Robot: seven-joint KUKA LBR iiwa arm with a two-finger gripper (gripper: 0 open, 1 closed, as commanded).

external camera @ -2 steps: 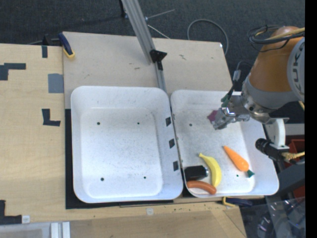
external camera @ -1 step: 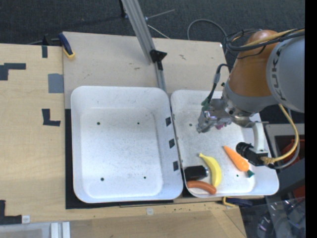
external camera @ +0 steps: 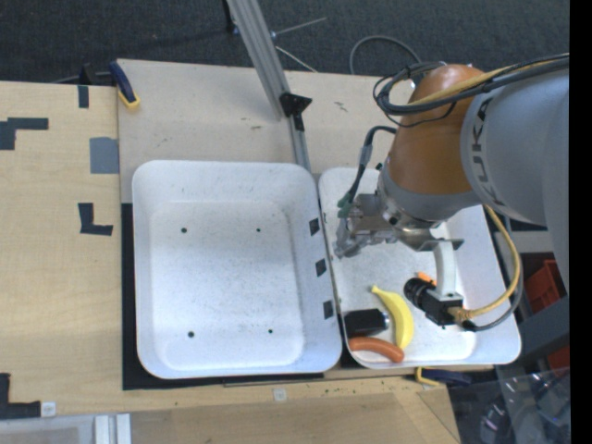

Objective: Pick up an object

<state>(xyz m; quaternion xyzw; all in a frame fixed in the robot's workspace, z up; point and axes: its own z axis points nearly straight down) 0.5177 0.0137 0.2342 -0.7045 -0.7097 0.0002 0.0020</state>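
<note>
As far as the camera view shows, the pickup is not yet done: nothing can be seen in the gripper (external camera: 350,239), which hangs low over the upper left part of the right bin (external camera: 485,240), close to the wall next to the left bin (external camera: 222,266). Whether the jaws are open or closed cannot be told, because the wrist hides much of them.

The candidates all lie in the near corner of the right bin, apart from the gripper and below it in the picture. The banana (external camera: 396,314) is the nearest. Its long axis runs from upper left to lower right, curving, with one narrow end pointing up and left toward the gripper and the other end down toward the bin's near rim. The black block (external camera: 363,322) lies just beside the banana's left side, its longer side running across the picture. The orange-red piece (external camera: 377,349), perhaps a carrot or a sausage, lies along the near rim with its long axis also crosswise, sloping slightly down to the right. It is close under the banana's lower end, though I cannot tell whether they touch.

I judge that the whole grasp remains: choosing one piece, closing on it across its narrow width, and lifting it clear of the table (external camera: 203,109).
</note>
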